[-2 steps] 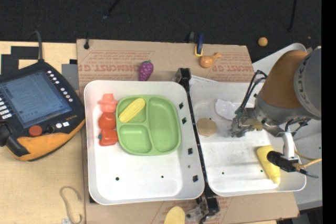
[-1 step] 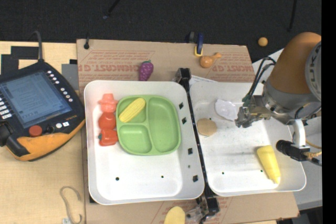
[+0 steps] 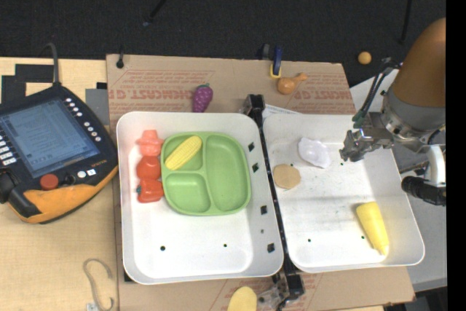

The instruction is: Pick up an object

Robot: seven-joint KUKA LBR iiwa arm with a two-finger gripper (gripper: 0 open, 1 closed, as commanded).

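The jaws hang over the upper right part of the right bin; they are small and dark here, so I cannot tell whether they are apart or together, and nothing can be seen between them. Just to their left lies a crumpled white wad, with a tan disc below it near the bin's left wall. A yellow cone lies in the lower right corner of that bin, well apart from the jaws. The left bin holds a green tray with a corn cob in its upper left compartment, and a red toy lies just beside the tray on the left. Behind the bins, on the cardboard, sit a purple grape bunch and an orange gourd. A pendant rests on the table at far left
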